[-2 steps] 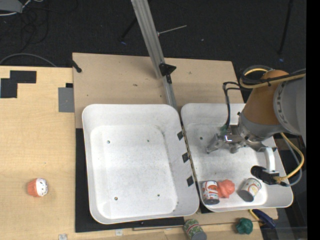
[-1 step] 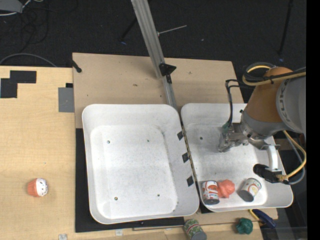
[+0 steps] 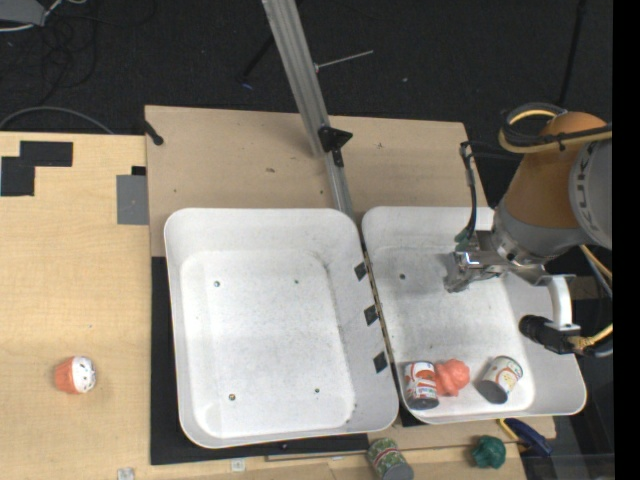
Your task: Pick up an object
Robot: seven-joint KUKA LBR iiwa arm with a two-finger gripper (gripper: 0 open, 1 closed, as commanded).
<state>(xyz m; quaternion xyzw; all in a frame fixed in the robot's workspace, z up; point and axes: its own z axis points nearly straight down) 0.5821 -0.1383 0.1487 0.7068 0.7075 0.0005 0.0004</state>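
Bottom edge, right of centre: a can (image 3: 386, 457) lying outside the bins, a green ball (image 3: 489, 452) just to its right. Lower right, inside the right bin (image 3: 430, 238) along its near wall: red-and-white can (image 3: 421, 383), orange lump (image 3: 453, 376) touching it, then a tin (image 3: 499, 378) tilted on its side a little apart. Lower left, on the wooden board: an orange-and-white ball (image 3: 75, 375), well apart from the bins. Centre: left bin (image 3: 200, 230), speckled white floor. Right of centre, above the right bin's middle: gripper (image 3: 462, 271), pointing down-left, well apart from the three objects; nothing seen between the fingers, spread or pressed together cannot be told. Upper right: arm (image 3: 550, 183), orange band. Top centre: metal rail (image 3: 305, 88) slanting toward the bins' junction.
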